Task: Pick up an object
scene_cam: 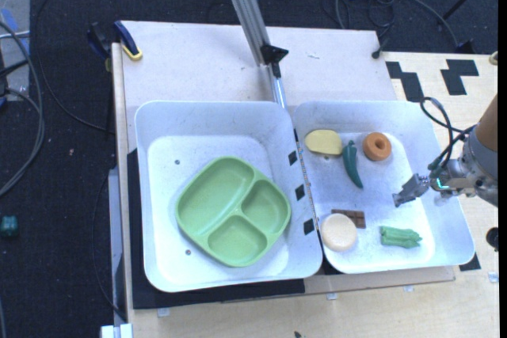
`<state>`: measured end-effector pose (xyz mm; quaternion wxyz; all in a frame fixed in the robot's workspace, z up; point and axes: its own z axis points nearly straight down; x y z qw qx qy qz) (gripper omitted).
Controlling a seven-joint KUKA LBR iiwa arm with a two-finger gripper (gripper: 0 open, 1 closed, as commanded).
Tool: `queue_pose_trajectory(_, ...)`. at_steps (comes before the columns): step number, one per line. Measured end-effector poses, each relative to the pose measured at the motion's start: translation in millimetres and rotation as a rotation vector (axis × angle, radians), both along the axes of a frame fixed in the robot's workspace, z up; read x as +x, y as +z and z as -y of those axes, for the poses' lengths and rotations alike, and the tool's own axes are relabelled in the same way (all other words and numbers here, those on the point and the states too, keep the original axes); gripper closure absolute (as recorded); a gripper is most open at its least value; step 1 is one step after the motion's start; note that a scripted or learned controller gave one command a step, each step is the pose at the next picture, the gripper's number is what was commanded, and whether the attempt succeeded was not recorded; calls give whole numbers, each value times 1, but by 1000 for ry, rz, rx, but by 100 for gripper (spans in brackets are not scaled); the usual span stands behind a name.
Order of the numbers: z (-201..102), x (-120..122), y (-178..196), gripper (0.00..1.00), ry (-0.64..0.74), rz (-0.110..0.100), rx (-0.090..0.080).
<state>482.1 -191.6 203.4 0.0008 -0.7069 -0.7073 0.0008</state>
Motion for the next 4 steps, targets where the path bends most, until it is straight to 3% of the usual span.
queue_pose_trajectory(1, 0, 0, 1, 0, 0, 1, 0)
queue_pose_trajectory(3, -2, 8, -112, 0, -2, 4, -2)
queue_pose_trajectory(4, -1, 9, -98, 100, -2, 10, -5)
